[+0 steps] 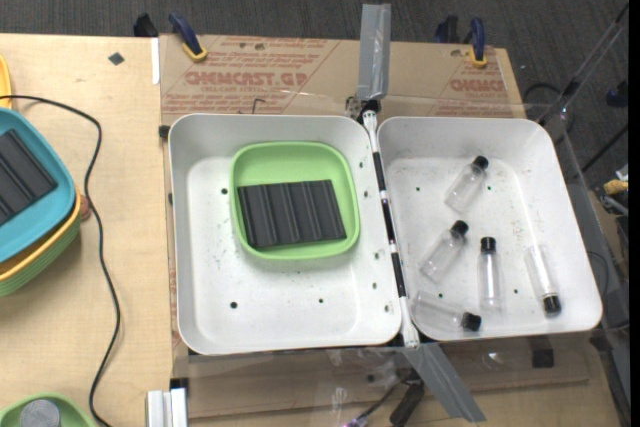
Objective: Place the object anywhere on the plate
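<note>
A light green square plate [294, 162] lies in the left white bin [200, 295], toward its back. A dark ribbed mat [292, 213] rests on the plate's middle. The right white bin [560, 165] holds several clear plastic vials with black caps: one near the back [465, 182], one in the middle [444, 250], one upright in line with it [488, 270], one at the right [541, 279], and one at the front edge [445, 312].
A stack of teal and green plates [30, 205] sits at the far left on the wooden bench, with a black cable [95, 245] running past it. Brown cardboard [300, 70] with blue clamps lies behind the bins.
</note>
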